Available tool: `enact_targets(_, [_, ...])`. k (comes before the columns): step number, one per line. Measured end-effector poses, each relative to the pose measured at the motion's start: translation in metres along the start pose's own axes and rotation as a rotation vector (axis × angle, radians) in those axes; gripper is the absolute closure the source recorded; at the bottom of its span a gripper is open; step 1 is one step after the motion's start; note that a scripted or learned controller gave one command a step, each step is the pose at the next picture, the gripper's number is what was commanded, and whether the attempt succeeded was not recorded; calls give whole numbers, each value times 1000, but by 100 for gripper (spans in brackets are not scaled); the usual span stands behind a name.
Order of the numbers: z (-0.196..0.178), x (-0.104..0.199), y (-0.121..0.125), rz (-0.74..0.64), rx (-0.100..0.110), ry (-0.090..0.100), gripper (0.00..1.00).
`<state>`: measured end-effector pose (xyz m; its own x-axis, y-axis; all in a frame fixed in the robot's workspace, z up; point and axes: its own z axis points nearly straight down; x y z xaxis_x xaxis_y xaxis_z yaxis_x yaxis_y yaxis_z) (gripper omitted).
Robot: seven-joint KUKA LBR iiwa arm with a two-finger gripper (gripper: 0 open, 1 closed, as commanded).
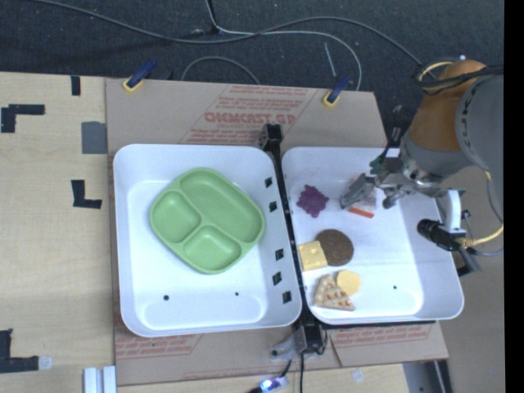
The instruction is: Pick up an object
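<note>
From the camera view, the gripper (pixel 375 193) hangs spread open and empty just over a small orange piece (pixel 361 212) at twelve o'clock in the right bin (pixel 434 297); closing off-centre could flick that thin piece away. The left bin (pixel 131 244) holds a green tray (pixel 206 219).

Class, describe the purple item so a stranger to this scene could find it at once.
Look in the right-hand white bin, at its upper left near the divider. The purple item lies there alone, above the brown disc; it is the bin's only purple piece, with a ragged outline.
</note>
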<state>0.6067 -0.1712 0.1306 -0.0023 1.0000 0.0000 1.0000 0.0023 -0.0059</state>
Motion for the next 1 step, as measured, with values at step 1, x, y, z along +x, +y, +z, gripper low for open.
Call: enact_targets(1, [-13, 0, 1, -1, -3, -1, 100])
